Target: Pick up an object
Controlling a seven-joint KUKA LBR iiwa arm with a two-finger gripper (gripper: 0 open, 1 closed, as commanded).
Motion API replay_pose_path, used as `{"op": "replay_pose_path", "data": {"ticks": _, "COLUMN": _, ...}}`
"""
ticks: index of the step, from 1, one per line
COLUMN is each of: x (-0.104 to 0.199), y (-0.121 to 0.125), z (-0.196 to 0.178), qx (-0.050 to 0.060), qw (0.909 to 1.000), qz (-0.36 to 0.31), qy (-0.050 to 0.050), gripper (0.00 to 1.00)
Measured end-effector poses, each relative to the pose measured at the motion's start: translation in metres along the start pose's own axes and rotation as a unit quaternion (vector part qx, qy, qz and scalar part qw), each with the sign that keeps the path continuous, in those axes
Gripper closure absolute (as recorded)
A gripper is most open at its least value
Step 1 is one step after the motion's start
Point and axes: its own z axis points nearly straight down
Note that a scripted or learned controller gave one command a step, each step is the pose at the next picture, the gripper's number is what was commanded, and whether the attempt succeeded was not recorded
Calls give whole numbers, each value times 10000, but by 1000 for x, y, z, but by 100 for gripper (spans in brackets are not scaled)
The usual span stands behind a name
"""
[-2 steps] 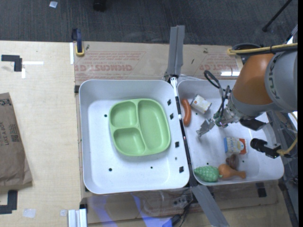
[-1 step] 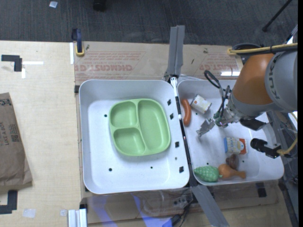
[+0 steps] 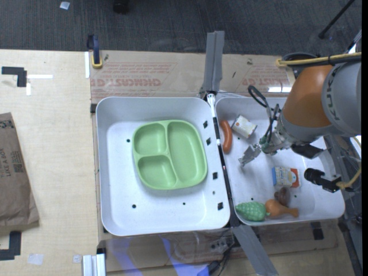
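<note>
I had the hand [image 3: 248, 156] low in the right-hand white bin [image 3: 322, 211], fingers slightly apart and holding nothing. The orange-red toy sausage [image 3: 226, 137] lay just to its left, long axis running up-down.

Arm reaching in, end effector [image 3: 248, 156] seemingly empty

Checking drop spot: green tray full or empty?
Empty. All three compartments of the tray show bare green; it lies flat in the left bin.
</note>
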Motion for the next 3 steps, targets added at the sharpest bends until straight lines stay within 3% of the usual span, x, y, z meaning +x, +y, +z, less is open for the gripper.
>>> {"op": "replay_pose_path", "data": {"ticks": 1, "x": -44, "y": 11, "z": -65, "qx": -8, "qw": 9995, "qz": -306, "qy": -10, "gripper": 0}}
{"op": "replay_pose_path", "data": {"ticks": 2, "x": -28, "y": -51, "z": 0, "qx": 0, "qw": 9985, "qz": -551, "qy": 3, "gripper": 0}}
{"op": "replay_pose_path", "data": {"ticks": 3, "x": -29, "y": -51, "z": -10, "qx": -8, "qw": 9986, "qz": -529, "qy": -2, "gripper": 100}}
